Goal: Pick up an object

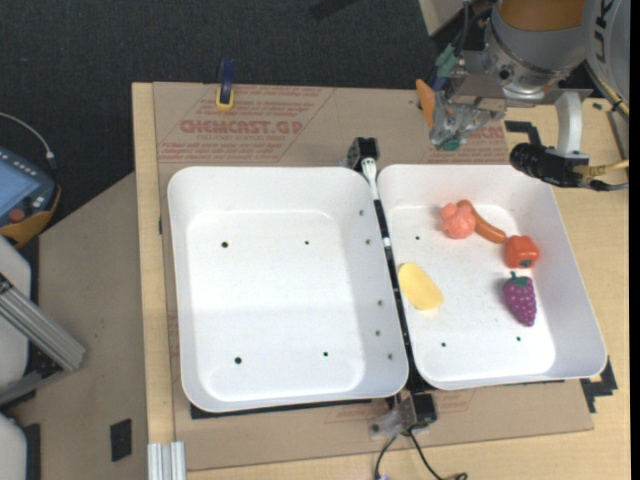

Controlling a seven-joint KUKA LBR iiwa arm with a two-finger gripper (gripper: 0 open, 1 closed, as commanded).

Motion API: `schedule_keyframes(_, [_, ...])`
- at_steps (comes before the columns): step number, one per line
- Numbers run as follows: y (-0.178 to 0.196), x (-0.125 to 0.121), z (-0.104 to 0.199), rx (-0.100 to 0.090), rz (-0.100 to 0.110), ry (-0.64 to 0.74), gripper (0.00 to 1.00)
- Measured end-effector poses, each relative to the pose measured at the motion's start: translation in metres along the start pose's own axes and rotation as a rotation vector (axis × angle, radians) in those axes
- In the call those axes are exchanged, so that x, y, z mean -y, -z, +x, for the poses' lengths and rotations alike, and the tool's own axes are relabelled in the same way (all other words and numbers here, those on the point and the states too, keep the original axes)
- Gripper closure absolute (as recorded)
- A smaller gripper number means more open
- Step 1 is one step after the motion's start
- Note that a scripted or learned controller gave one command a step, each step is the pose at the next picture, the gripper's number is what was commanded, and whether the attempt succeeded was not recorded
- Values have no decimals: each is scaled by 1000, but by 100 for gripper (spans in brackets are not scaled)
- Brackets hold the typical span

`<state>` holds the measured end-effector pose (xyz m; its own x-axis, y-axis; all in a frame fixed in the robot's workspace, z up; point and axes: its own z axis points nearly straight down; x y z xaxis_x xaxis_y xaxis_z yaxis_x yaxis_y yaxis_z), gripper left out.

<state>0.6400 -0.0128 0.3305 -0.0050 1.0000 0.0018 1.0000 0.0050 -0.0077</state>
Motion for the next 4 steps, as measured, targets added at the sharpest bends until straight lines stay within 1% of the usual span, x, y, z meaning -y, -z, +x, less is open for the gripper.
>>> schedule_keyframes(1, [50,33,67,0,-15,3,100])
schedule_keyframes(2, [3,-7,99,2,-8,-2,100])
schedule_keyframes(3, [7,-6,97,2,-10,-4,0])
schedule_keyframes(4, [-61,63,44,3,4,-11,0])
